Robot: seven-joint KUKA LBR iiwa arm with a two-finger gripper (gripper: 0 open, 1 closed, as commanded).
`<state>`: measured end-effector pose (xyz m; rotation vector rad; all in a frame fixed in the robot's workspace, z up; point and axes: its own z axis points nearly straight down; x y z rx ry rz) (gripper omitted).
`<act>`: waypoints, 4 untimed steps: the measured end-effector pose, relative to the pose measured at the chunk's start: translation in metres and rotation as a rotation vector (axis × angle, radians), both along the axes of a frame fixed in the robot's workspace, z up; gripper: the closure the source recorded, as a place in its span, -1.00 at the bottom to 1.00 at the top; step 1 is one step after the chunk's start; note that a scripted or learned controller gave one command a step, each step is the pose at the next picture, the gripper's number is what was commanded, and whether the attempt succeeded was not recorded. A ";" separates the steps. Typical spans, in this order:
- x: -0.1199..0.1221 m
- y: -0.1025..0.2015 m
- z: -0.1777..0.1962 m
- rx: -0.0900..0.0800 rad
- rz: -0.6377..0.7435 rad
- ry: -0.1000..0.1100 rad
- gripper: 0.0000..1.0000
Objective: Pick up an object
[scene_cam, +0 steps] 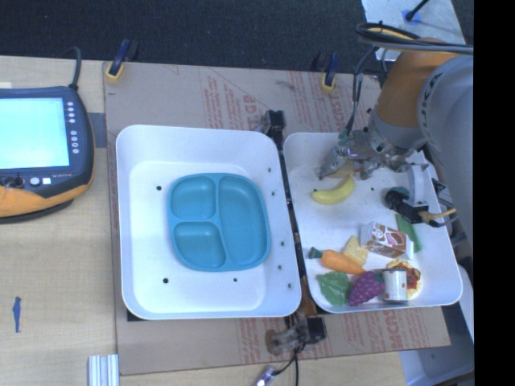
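Observation:
My gripper hangs low over the back of the right bin, its fingers spread open. A yellow banana lies just below and in front of the fingertips, with its upper end reaching up between them. Nothing is clamped in the gripper. Toward the bin's front lie an orange carrot, a green leafy piece, purple grapes, a small can, a printed packet and a yellow wedge.
The left bin holds a blue divided plate. A handheld control screen rests on the bench at the far left. The arm's grey and orange body looms over the right bin's back right corner.

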<state>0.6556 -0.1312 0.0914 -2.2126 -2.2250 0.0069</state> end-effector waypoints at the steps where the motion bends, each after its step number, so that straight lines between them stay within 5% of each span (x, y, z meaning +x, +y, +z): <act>1: 0.000 0.015 0.001 0.000 0.001 0.001 -1.00; 2: 0.001 -0.006 0.001 0.000 -0.002 -0.004 -1.00; 3: 0.000 -0.008 0.013 0.000 0.000 0.004 1.00; 4: -0.076 -0.055 0.003 -0.001 -0.001 -0.007 1.00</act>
